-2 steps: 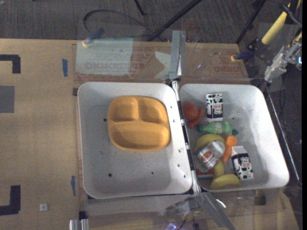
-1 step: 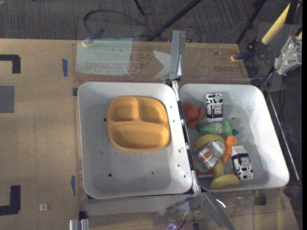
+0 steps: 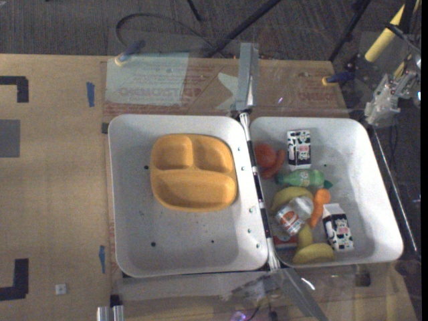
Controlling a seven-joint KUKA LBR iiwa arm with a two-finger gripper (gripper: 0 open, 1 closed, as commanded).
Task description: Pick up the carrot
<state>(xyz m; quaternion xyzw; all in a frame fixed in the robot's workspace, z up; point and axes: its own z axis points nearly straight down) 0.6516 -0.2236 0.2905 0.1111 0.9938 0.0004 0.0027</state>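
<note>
The carrot (image 3: 319, 207) is a small orange piece in the right bin (image 3: 361, 179). It lies between a green bottle (image 3: 302, 178) above it and a milk carton (image 3: 338, 227) at its lower right. A banana (image 3: 291, 195) and a can (image 3: 291, 217) touch it on its left. My gripper (image 3: 383, 104) hangs outside the bin's upper right corner, well away from the carrot.
The left bin (image 3: 134, 199) holds an orange divided plate (image 3: 194, 171). In the right bin are a second milk carton (image 3: 299, 147), a red item (image 3: 268, 159) against the left wall, and another banana (image 3: 313, 251) near the front. Tripod legs and cables stand beyond the bench.
</note>
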